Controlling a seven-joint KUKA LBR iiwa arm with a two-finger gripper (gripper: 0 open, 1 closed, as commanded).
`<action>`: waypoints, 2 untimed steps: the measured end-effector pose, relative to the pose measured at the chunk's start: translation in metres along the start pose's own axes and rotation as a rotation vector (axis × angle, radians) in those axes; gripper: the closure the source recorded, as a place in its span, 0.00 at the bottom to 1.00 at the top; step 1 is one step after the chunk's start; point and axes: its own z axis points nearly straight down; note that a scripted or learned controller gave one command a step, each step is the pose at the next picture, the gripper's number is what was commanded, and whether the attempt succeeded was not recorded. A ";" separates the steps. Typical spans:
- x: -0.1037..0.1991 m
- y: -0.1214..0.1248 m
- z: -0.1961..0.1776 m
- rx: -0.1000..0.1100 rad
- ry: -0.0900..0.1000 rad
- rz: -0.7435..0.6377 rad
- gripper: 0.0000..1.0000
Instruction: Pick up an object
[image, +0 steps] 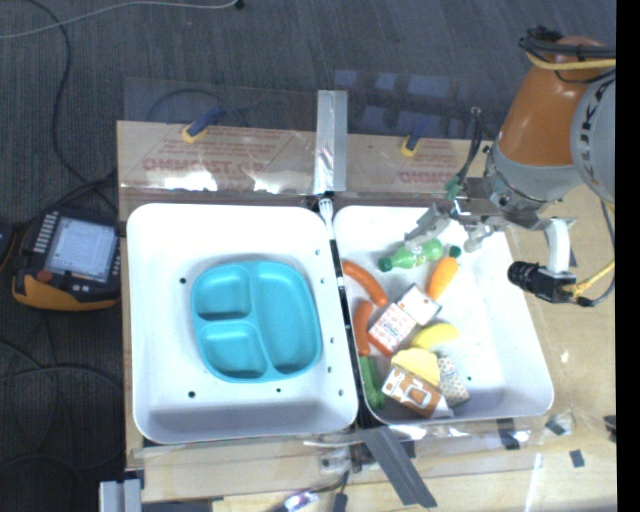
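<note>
The right bin (508, 345) holds a pile of toy food along its left side. At the top of the pile lie a green bottle (408, 257) and a small orange carrot (443, 276). Below them are a red-orange sausage (366, 283), a small white and red carton (397, 323), a yellow piece (437, 336), a yellow wedge (414, 364) and an orange box (412, 392). My gripper (452, 231) hangs over the bin's far end, just above the bottle and the carrot. Its fingers are spread open with nothing between them.
The left bin (160, 300) holds a blue divided plate (258, 318). A metal divider (331, 140) runs between the bins at the back. A black camera unit (535, 278) sticks out of the wrist over the right bin's right rim. A handheld pendant (70, 258) lies off the bench at left.
</note>
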 end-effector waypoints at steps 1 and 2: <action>-0.063 -0.021 0.065 0.001 -0.003 0.074 0.00; -0.076 0.000 0.156 -0.012 -0.006 0.123 0.00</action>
